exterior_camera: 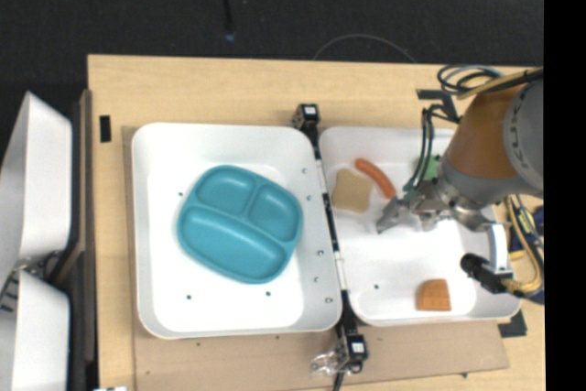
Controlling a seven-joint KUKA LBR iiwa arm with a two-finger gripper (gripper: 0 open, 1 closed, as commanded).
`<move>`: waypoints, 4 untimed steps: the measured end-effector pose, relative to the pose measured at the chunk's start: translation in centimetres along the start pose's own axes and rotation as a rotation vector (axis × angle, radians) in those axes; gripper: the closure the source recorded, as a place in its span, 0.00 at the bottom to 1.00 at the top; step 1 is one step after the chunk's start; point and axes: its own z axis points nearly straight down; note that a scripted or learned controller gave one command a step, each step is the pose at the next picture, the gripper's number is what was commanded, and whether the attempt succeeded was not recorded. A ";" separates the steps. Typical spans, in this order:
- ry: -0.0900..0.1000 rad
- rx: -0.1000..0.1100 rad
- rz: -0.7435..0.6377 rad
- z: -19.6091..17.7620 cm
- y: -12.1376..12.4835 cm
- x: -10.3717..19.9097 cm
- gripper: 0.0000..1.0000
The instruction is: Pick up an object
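The right bin (394, 298) holds three small items. An orange-red sausage (375, 178) lies near its back left, and a tan bread slice (352, 192) sits just left of it. A small orange-brown block (434, 295) rests near the front edge. My gripper (396, 217) hangs low in the middle of this bin, just right of the bread and below the sausage. Its dark fingers spread apart with nothing between them. The grey arm with its orange band (481, 146) comes in from the right.
The left bin (156, 307) carries a teal divided plate (240, 222). A black clamp (306, 115) sits at the back of the seam between the bins and another clamp (348, 349) at the front. Cables (462, 78) loop behind the arm.
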 end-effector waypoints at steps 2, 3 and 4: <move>0.001 -0.010 -0.002 -7.2 -0.5 0.3 1.00; 0.000 -0.010 -0.006 -12.0 0.4 0.6 1.00; 0.000 -0.012 -0.007 -17.4 0.6 0.5 1.00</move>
